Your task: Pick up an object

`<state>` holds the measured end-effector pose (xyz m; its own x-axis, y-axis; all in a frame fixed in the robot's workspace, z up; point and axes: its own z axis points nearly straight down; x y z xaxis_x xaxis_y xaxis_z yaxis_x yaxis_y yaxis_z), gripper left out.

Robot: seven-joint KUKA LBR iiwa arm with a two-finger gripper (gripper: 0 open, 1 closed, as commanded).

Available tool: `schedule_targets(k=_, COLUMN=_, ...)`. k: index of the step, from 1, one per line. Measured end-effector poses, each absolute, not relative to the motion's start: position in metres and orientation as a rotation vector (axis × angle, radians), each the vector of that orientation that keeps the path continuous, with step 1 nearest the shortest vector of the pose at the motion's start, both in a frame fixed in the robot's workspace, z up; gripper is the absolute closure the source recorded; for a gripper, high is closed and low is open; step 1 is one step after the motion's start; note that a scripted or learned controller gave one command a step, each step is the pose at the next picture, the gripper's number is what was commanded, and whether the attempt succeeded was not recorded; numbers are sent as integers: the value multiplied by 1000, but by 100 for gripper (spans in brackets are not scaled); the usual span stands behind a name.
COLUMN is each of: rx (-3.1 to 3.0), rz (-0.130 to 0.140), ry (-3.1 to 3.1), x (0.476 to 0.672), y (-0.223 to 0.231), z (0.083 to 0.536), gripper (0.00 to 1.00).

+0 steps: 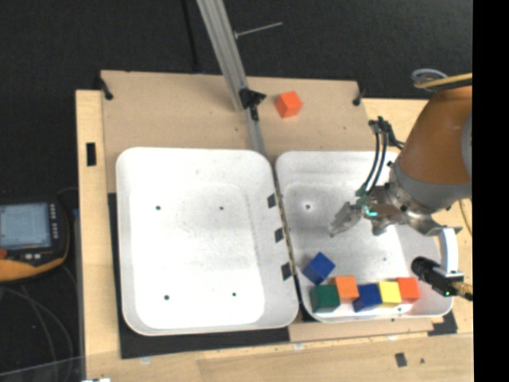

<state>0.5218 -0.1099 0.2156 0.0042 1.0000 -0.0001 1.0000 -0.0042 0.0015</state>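
My gripper (359, 222) hangs over the middle of the right bin (318, 173), its fingers spread open with nothing between them. Below it, a blue cube (320, 267) sits tilted on the bin floor. Along the bin's front wall lies a row of cubes: green (324, 297), orange (347, 288), blue (367, 296), yellow (390, 292) and orange-red (408, 288). The gripper is above and behind this row, apart from every cube.
The left bin (199, 237) lies beside the right one. An orange cube (288, 104) rests on the bench behind the bins, next to a slanted metal rail (227, 50). A handheld pendant (28, 233) sits off the bench at far left.
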Motion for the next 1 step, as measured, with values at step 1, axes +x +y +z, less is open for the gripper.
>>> schedule_targets(k=1, rx=2221, rz=0, ry=2214, x=578, y=-150, z=95, gripper=0)
